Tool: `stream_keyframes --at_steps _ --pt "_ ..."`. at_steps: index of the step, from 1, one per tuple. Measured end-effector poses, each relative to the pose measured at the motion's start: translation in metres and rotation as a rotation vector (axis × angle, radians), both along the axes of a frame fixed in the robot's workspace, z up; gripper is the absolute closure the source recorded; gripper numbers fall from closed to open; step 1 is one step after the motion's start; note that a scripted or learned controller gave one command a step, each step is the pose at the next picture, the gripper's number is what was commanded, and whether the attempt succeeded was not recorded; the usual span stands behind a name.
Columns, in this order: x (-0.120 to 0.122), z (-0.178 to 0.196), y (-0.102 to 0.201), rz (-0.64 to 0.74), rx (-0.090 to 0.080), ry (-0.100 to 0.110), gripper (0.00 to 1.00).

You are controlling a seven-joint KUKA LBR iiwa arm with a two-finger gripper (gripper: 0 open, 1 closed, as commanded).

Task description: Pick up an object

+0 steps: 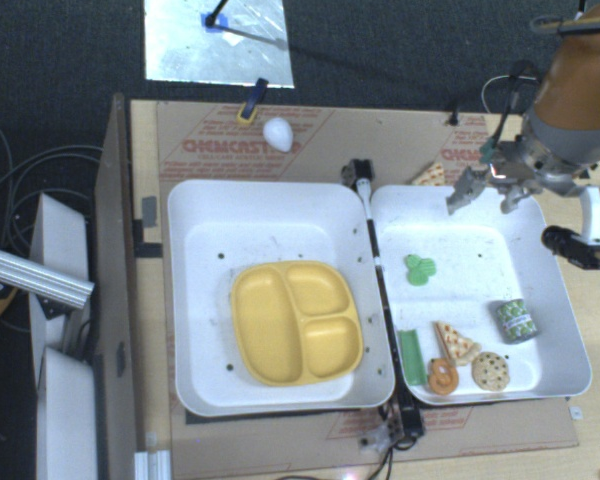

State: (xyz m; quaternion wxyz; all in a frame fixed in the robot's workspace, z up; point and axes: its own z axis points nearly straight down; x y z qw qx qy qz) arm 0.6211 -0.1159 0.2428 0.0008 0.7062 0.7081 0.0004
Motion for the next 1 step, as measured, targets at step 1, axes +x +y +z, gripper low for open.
stream_keyframes --at_steps 1 --pt "0.0065 -0.1637 0.022 0.003 0.003 0.008 0.0"
